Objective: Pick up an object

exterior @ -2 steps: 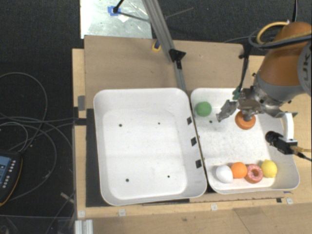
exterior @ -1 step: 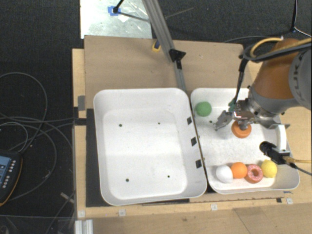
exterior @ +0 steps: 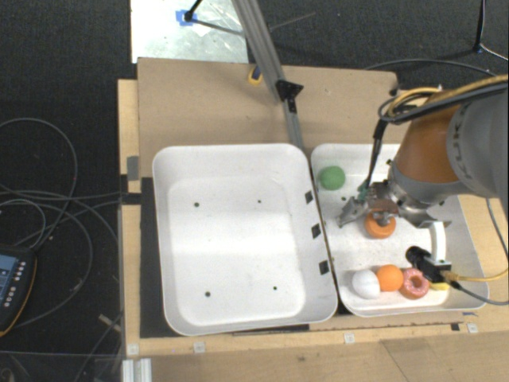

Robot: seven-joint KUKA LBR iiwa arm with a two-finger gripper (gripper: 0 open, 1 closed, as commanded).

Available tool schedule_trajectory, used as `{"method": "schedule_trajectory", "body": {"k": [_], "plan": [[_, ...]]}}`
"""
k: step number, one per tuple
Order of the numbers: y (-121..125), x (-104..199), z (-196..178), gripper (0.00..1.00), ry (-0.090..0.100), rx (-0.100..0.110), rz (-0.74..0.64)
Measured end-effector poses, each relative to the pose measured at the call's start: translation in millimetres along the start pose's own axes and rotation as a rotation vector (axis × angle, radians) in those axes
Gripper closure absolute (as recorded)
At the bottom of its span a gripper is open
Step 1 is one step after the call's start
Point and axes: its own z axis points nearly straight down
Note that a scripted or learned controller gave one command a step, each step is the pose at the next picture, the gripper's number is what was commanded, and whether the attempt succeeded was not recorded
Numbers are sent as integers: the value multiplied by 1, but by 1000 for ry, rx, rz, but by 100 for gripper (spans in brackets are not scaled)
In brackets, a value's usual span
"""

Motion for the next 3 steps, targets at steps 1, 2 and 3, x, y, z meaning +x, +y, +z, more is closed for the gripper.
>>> {"method": "schedule_trajectory", "body": {"k": [1,2,3], "plan": [[2,-1,-14,100,-1,-8,0],[-2,0,-77,100,-2,-13,-4],[-1,0,-100,100,-2,-10,-4]]}}
